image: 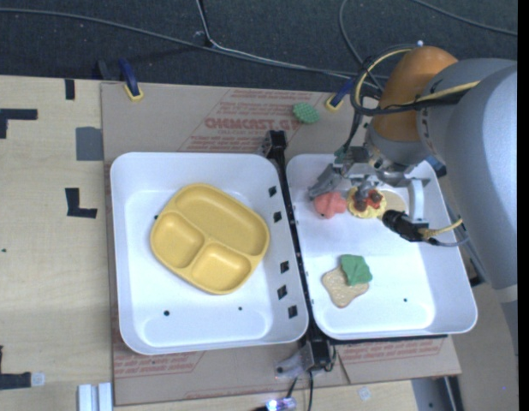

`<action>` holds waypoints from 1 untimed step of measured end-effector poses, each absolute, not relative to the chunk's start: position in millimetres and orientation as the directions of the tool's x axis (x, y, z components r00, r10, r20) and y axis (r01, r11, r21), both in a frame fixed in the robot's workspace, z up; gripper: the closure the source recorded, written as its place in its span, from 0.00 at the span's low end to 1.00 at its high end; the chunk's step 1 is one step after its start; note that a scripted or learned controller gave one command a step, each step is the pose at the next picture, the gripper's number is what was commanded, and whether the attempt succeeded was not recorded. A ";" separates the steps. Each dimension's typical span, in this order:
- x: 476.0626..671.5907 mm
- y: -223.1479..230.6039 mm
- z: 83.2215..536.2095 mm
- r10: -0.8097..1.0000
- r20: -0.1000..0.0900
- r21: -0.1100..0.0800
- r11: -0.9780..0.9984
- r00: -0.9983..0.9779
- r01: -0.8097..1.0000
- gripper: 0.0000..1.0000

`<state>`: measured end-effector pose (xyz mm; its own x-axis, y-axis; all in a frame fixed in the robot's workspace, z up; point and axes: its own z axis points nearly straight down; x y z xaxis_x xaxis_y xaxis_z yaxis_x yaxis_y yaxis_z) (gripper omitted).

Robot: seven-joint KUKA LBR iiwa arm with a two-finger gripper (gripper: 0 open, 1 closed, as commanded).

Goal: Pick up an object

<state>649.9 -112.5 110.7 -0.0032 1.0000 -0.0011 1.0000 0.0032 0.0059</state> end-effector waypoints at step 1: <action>648.5 -111.5 117.4 1.000 0.000 0.000 0.004 -0.004 1.000 1.00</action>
<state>648.5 -111.5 117.4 -0.0044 1.0000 -0.0001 1.0000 0.0044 0.0003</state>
